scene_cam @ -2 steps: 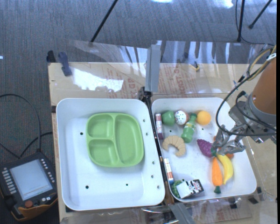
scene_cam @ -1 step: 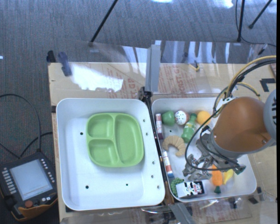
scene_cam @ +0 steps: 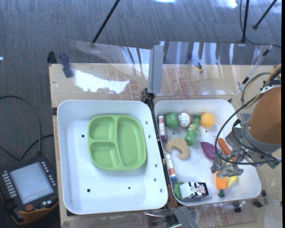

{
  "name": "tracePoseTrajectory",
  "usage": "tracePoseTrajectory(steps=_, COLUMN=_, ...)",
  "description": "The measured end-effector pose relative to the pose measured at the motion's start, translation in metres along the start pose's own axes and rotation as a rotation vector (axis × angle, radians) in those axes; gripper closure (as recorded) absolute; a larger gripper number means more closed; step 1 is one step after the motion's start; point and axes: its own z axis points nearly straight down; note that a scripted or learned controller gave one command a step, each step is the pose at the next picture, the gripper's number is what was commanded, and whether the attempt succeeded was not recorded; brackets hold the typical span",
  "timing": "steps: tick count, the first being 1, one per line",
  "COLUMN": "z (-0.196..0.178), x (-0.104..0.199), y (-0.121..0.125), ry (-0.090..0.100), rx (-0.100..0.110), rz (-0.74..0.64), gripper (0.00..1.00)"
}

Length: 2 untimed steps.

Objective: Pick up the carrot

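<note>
Camera view has the gripper (scene_cam: 226, 164) low over the right bin (scene_cam: 195, 197), near its right wall, and the carrot (scene_cam: 221, 181) lies just beneath, orange with a green tip, beside something yellow (scene_cam: 232, 179). Whether the fingers are spread or closed I cannot tell, the wrist shadows them. To do this well: centre over the carrot's body, straddle it across its width, stay off the yellow piece, then squeeze and lift straight
</note>
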Motion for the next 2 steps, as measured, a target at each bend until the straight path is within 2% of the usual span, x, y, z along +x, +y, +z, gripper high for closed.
tracePoseTrajectory(steps=1, z=-0.0916, x=-0.0528, y=0.0421, ry=-0.005, rx=0.000, rz=0.088, gripper=1.00)
tracePoseTrajectory(steps=2, z=-0.0885, x=-0.0511, y=0.0421, ry=0.000, rx=-0.004, rz=0.091, gripper=0.00)
